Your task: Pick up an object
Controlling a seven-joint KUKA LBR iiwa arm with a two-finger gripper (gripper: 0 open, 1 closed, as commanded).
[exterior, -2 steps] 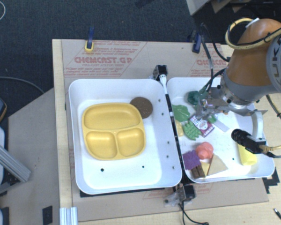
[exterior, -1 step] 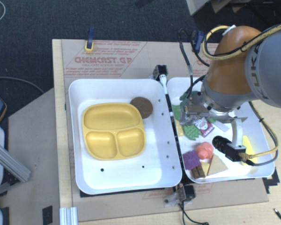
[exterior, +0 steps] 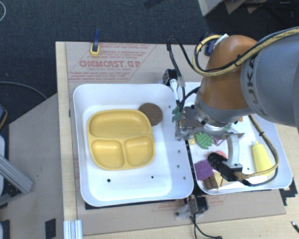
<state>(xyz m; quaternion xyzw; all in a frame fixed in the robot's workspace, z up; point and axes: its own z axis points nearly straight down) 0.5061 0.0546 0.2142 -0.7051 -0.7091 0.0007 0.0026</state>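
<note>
**Arm poised over the right bin, no object chosen yet**

The arm (exterior: pixel 229 78) hangs over the inner edge of the right bin (exterior: pixel 284 171), its gripper (exterior: pixel 189 126) low by the divide; finger state cannot be told from here. Candidates lie below it: a green piece (exterior: pixel 204 140), a purple block (exterior: pixel 203 169), a yellow bar (exterior: pixel 260 157). The left bin (exterior: pixel 84 133) holds a yellow tray (exterior: pixel 121 138) and a brown disc (exterior: pixel 151 113). A sound grasp probably means centring over one isolated item, such as the bar, descending straight, and avoiding the bin wall.
</note>
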